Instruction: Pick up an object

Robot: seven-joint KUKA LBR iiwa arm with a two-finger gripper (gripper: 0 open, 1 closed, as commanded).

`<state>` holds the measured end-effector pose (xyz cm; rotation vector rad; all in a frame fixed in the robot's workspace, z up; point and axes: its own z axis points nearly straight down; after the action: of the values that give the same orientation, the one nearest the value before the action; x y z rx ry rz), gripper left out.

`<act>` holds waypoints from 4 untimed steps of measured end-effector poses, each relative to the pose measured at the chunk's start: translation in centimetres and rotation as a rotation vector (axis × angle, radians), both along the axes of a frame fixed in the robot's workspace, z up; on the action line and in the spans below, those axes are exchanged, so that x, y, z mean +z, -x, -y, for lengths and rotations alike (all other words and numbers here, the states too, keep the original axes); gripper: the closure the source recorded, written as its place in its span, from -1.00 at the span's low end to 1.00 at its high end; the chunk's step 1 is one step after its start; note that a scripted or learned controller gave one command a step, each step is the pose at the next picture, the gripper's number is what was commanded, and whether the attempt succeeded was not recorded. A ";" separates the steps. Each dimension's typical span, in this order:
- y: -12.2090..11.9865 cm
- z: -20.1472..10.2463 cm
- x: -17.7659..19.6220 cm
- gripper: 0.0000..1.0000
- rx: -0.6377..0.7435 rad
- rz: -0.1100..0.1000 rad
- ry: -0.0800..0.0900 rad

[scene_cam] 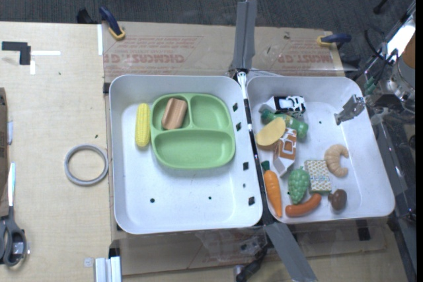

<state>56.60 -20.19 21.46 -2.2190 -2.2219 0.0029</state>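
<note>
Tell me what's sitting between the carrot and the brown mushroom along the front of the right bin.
In the camera view, a red sausage lies between the carrot and the brown mushroom, with a green broccoli piece just behind it.

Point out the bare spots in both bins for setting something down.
Left bin: bare floor below the green plate. Right bin: bare upper right, between the gripper and the croissant. Crowded from the toy car down to the carrot.

Wooden bench [59, 109] has two white bins [125, 162] [370, 142], a tape ring [86, 164], and scissors [12, 234] on it.
</note>
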 end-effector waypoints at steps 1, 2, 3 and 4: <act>1.6 1.1 -6.7 -1.00 -0.029 -0.001 0.000; 5.6 1.2 -11.9 -1.00 -0.043 0.007 -0.009; 3.9 -5.6 -11.9 -1.00 -0.101 0.012 -0.001; -1.6 -10.3 -12.2 -1.00 -0.047 0.006 0.009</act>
<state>58.21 -9.91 9.31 -2.2783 -2.1767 0.0056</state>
